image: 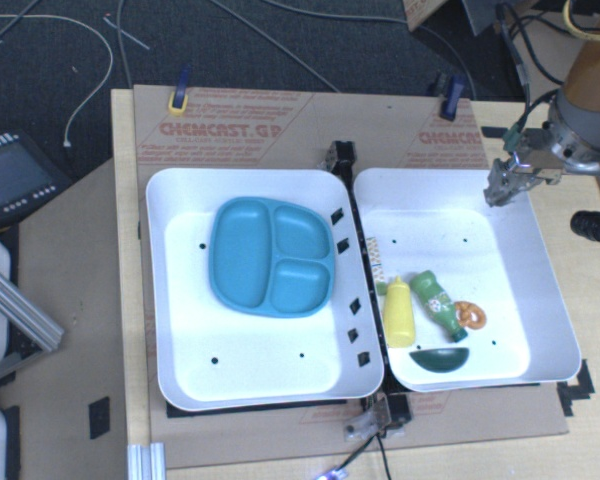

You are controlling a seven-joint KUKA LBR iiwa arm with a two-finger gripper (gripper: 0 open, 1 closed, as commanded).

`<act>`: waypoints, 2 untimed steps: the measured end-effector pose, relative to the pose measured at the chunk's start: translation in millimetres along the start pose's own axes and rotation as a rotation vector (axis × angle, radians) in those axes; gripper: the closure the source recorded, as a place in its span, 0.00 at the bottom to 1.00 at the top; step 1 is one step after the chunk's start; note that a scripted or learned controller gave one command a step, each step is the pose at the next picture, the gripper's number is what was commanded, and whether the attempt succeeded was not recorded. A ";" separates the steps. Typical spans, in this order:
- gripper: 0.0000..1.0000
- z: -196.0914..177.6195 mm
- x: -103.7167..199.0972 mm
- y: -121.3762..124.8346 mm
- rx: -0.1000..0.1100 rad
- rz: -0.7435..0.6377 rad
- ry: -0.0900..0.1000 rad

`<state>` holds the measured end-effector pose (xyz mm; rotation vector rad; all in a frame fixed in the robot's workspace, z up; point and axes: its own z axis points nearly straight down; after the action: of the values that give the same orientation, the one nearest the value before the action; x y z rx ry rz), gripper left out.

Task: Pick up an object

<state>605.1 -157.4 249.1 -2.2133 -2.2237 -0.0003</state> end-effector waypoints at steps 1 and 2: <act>1.00 5.7 45.7 -4.5 0.000 0.000 0.000; 1.00 17.9 103.8 -16.7 0.001 -0.002 0.001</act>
<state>587.8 -53.5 231.5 -2.2108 -2.2246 -0.0001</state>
